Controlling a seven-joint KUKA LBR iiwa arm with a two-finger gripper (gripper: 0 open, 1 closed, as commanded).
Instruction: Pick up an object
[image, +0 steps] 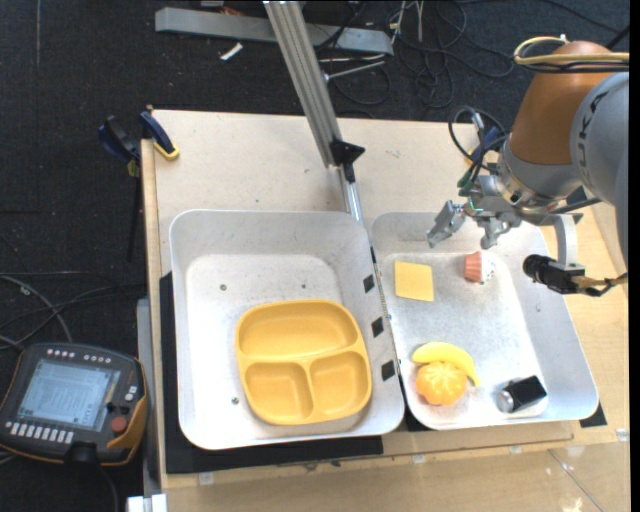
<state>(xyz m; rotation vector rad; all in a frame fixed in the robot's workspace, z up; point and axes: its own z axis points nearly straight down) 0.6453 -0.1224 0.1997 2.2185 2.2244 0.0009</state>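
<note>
Over the right bin's (560, 330) far edge hangs the gripper (467, 228), its 2 fingers spread apart with nothing between them. One fingertip (440, 232) points down over the bin's far-left part, the other sits near the far rim. The arm (565, 110), grey with an orange band, reaches in from the right.

Just below the gripper, apart from it, lies a small pink and white piece (473, 267). Left of that, a flat yellow square (414, 281) rests on the bin floor. Nearer the front, a banana (446, 357) curls over the top of an orange (441, 384), touching it. A black cylinder (521, 393) lies on its side in the front right part, well apart from the fruit.

The left bin (200, 250) holds a yellow tray (300, 360) with 3 compartments, set toward the front. A metal pole (312, 90) slants across the bench (240, 160) between the bins' far ends. A teach pendant (68, 403) sits off the bench at the lower left.
</note>
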